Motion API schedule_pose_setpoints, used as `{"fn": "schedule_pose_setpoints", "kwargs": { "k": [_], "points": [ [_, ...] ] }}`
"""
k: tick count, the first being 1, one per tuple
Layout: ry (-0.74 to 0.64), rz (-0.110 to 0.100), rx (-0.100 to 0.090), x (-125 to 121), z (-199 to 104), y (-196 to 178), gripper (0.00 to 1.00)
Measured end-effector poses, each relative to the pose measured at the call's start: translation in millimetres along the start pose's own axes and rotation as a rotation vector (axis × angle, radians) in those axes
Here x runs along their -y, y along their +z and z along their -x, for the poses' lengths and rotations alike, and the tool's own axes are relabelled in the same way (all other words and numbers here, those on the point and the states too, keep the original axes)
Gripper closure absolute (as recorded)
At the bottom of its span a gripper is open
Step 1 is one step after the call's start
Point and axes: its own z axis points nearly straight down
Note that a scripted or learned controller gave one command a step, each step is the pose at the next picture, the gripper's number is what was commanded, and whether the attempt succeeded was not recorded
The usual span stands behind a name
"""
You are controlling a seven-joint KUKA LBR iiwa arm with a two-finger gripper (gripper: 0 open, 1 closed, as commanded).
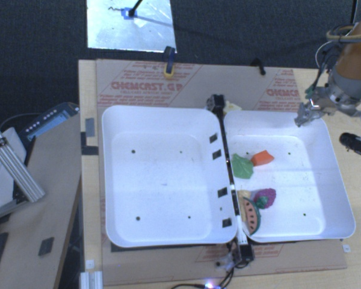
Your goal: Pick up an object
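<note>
The right bin [325,179] holds several small items. An orange piece [263,158] lies beside a green leafy piece [242,167] near the bin's left wall. Lower down sit a purple piece [265,197] and a watermelon slice [250,214] at the front left corner. My gripper [305,115] hangs above the far right corner of the right bin, well away from all of these. Nothing shows between its fingers.
The left bin [162,173] stands beside the right one, with a row of black clips [219,155] along the divide. A yellow clamp [168,71] sits at the back of the board. Grey equipment [18,173] lies off the bench's left side.
</note>
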Motion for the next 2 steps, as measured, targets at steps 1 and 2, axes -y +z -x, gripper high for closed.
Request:
{"fn": "schedule_pose_setpoints", "kwargs": {
  "k": [1, 2],
  "points": [
    [-0.002, 0.000, -0.001, -0.1, -19.6, 43.5, 1.00],
    [-0.003, 0.001, 0.000, -0.3, -23.4, 85.7, 1.00]
  ]
}}
